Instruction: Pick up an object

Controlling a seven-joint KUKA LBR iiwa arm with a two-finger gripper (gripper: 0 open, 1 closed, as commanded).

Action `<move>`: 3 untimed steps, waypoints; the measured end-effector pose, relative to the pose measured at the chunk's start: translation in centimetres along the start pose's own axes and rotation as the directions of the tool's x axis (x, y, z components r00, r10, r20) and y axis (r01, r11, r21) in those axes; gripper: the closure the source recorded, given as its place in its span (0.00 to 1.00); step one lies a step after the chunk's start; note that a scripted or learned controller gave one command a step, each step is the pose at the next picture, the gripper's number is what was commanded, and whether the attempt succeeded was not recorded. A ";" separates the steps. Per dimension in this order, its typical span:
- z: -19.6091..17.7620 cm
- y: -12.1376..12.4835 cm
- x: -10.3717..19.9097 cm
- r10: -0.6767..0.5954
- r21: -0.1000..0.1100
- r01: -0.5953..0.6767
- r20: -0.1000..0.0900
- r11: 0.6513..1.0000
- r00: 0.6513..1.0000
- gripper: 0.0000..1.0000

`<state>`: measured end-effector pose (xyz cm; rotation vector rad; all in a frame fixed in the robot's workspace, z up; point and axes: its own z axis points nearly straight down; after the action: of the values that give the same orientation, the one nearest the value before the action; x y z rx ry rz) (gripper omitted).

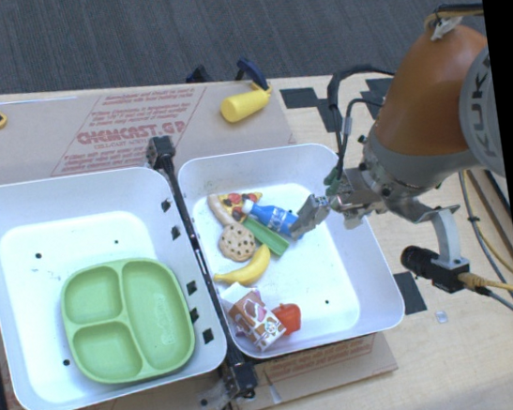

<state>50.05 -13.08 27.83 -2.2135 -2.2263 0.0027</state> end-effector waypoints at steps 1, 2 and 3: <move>15.1 0.9 -0.6 0.000 0.005 0.000 -0.001 1.000 1.000 0.00; 18.7 -2.4 -2.0 -0.001 0.002 0.001 -0.001 1.000 1.000 0.00; 17.7 -2.3 -2.0 -0.008 0.002 0.008 0.000 1.000 1.000 1.00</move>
<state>47.67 -15.04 10.16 -2.2032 -2.2341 0.0044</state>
